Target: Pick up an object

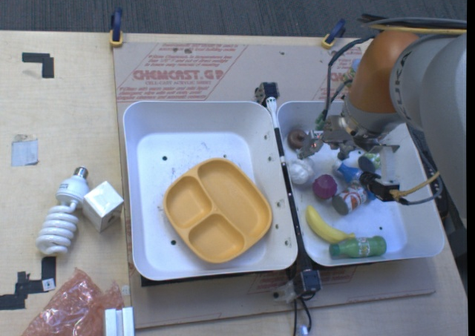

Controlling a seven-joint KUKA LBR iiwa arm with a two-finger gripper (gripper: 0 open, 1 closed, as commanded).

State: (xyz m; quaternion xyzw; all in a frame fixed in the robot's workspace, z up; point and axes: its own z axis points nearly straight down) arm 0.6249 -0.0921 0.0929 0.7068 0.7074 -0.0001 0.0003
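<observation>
overhead slanted view of a bench w/ two shallow white bins side by side. nearest the camera, outside the bins at lower left: crumpled pink mesh (78,305), then a white spiral bulb (61,217) lying beside a small white cube (103,205). left bin (141,201) holds a yellow divided plate (216,210), three compartments, lying flat. right bin (415,242): along its near edge a green bottle (358,246) on its side, touching a yellow banana (325,225) just beyond it. further in, a small can (349,200) w/ red label, a magenta ball (324,187) beside it, a white lump (299,172) near the divider, a blue item (348,173). at the far part of that bin the gripper (343,139) hangs low over the clutter, near a brown round object (298,138); can't tell whether its fingers are spread or closed, nor whether anything sits btwn them. grey arm (438,97) w/ orange band enters from the right.
</observation>
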